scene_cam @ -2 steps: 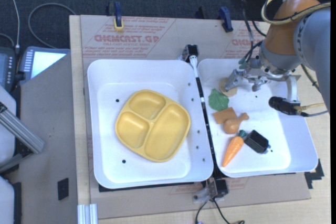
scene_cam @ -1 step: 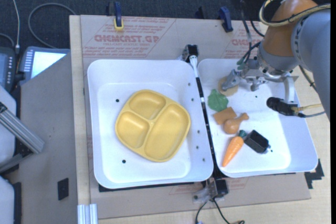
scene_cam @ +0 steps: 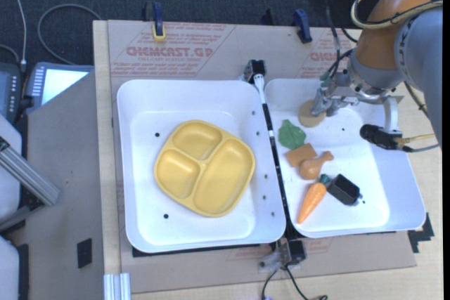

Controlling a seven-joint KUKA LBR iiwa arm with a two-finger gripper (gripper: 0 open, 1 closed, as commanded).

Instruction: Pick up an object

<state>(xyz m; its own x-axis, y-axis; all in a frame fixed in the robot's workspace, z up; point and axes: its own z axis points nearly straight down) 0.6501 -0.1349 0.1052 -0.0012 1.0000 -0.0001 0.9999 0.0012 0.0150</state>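
Now pincer (scene_cam: pixel 325 103) sits in upper right of frame, over tan round piece (scene_cam: pixel 310 116) at back of right bin (scene_cam: pixel 401 186); grip state you cannot tell. Descend straight, centre on piece, close before lifting. Count: two bins, one yellow tray (scene_cam: pixel 204 167) in left bin (scene_cam: pixel 133 172), one green piece (scene_cam: pixel 291 133), one drumstick (scene_cam: pixel 315 165), one carrot (scene_cam: pixel 311 200), one black block (scene_cam: pixel 344 190).

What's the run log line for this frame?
gripper: over tan round piece, right bin | grasp: unconfirmed | yellow plate: left bin
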